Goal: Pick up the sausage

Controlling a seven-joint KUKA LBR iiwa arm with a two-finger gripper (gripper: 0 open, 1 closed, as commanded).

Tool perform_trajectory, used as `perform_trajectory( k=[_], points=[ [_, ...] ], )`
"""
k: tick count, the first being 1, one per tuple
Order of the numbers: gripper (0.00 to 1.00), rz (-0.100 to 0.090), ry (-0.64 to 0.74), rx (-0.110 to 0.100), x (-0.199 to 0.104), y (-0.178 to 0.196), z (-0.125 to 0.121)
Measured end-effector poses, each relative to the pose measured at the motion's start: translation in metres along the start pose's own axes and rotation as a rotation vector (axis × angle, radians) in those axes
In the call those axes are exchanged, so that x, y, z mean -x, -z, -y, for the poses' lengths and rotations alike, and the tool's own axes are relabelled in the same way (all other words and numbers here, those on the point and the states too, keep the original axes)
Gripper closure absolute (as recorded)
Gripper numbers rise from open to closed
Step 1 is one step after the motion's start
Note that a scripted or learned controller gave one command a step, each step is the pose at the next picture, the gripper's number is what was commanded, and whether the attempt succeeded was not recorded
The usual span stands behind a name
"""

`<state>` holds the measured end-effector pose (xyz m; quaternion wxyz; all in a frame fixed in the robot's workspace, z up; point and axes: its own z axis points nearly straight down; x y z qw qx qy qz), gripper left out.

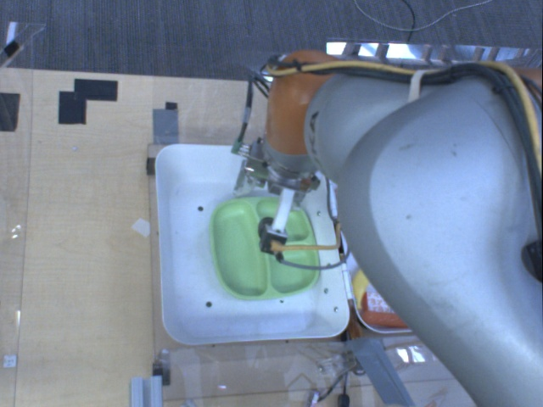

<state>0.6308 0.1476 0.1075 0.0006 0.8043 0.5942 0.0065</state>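
My gripper (273,185) hangs below the orange wrist band, over the far part of the left white bin (182,227). It is directly above the far edge of a light green divided plate (242,253) that lies in the middle of that bin. The wrist and arm cover the gripper's lower part and the plate's right compartments. An orange-red and yellow thing (376,302) peeks out from under the arm in the right bin; what it is I cannot tell.
The big grey arm covers nearly all of the right bin (361,316). Bare white floor runs around the plate at the left bin's left and near sides. Wooden bench top (76,253) lies to the left, with black markers at its far edge.
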Motion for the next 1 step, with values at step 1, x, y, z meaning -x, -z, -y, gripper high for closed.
perform_trajectory(
  k=[1],
  points=[
    [0.00,0.010,0.033,-0.005,0.0721,0.0413,-0.0448]
  ],
)
